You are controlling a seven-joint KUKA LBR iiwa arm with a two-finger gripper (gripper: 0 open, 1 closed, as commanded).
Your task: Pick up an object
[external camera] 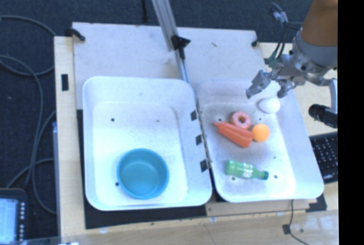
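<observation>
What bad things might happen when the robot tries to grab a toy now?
1. The gripper hangs with open fingers over the white egg. The egg is round and smooth, so it may squirt out when squeezed.
2. The egg lies near the far wall of the right bin, so a finger might bump the wall.
3. The pink ring, carrot and orange ball huddle together, so grabbing one could shove the others.

Bright, even overhead light, faint shadows, slightly soft focus throughout.
</observation>
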